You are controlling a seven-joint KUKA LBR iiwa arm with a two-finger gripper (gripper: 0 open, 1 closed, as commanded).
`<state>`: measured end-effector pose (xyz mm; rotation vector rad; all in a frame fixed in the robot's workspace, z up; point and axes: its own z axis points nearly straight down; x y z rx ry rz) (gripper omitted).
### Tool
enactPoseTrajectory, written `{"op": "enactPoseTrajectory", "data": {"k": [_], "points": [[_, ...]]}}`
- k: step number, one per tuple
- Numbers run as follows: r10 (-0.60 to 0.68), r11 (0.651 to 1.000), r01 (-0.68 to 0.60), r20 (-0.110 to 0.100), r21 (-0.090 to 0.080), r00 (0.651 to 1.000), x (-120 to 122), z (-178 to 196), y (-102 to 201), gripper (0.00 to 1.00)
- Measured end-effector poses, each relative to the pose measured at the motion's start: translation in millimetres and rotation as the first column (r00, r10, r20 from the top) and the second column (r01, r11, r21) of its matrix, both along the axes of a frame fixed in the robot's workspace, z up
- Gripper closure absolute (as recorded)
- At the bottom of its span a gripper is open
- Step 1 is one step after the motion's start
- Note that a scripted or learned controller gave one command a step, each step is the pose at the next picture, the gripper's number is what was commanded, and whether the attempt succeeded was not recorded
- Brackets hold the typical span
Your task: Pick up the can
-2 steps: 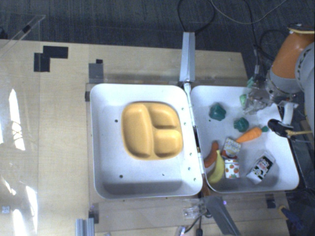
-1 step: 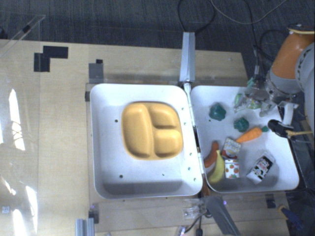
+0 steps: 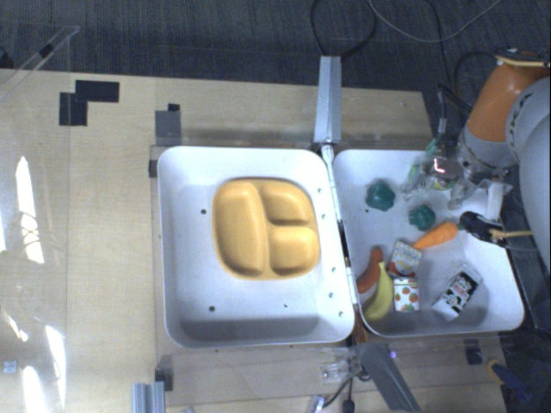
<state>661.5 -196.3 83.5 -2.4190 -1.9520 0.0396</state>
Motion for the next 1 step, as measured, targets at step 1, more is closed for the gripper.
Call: {"op": "enactPoseTrajectory", "data": {"k": [1], "points": [[-0.028, 1.0, 0.028, -0.003, 0.002, 1.0, 0.1, 0.0, -0.3, 0.0]]}}
